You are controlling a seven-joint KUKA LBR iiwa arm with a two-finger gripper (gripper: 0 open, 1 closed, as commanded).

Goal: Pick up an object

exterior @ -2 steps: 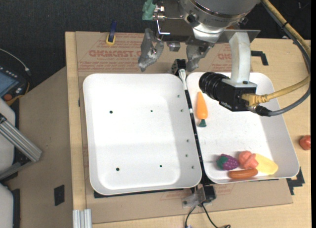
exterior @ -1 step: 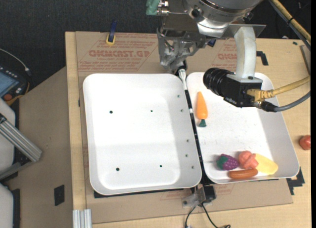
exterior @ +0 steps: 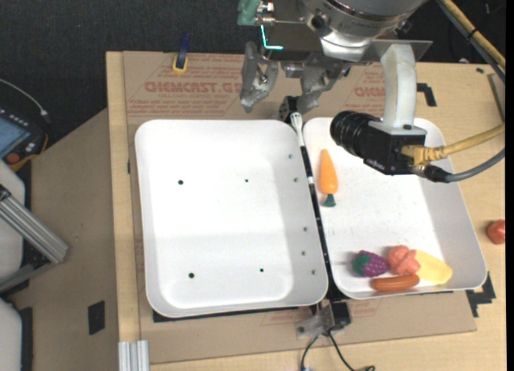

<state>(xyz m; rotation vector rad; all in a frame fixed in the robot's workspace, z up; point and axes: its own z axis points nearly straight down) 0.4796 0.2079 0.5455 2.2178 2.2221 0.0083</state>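
My gripper (exterior: 281, 95) hangs above the far edge of the bench, over the gap between the two bins, with its fingers (exterior: 255, 88) spread apart and nothing between them. In the right bin (exterior: 458, 225) an orange toy carrot (exterior: 328, 172) with a green stem lies near the left wall, just below and right of the gripper. At that bin's near side sit a purple grape bunch (exterior: 370, 264), a pink toy (exterior: 404, 259), a yellow piece (exterior: 434, 268) and a red-orange sausage (exterior: 395, 283).
The left bin (exterior: 161, 201) is bare white with small dark holes. A blue and yellow clip (exterior: 182, 55) stands on the cardboard at the far left. A red object (exterior: 496, 232) lies outside the right bin at the right edge.
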